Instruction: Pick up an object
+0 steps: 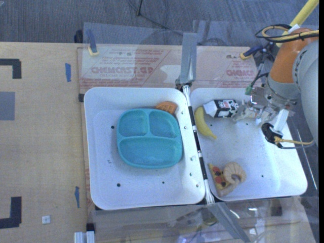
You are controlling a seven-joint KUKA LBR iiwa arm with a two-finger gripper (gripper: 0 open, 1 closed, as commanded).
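1. Nearest, at the front of the right white bin (283, 184), a small pizza slice with red toppings (218, 178) lies against the divider, touching a tan ring-shaped doughnut (234, 172).
2. Further back, a teal three-compartment plastic plate (150, 138) sits in the middle of the left white bin (101, 151).
3. Behind the plate's far right corner, a small orange food piece (167, 107) peeks out.
4. Across the divider, a yellow banana (203, 123) lies near the right bin's left wall.
5. Just beyond it, a black-and-white carton (221, 108) lies on its side.
6. Right of the carton, the end effector (251, 110) reaches down close to it; whether it is clenched or released cannot be told.
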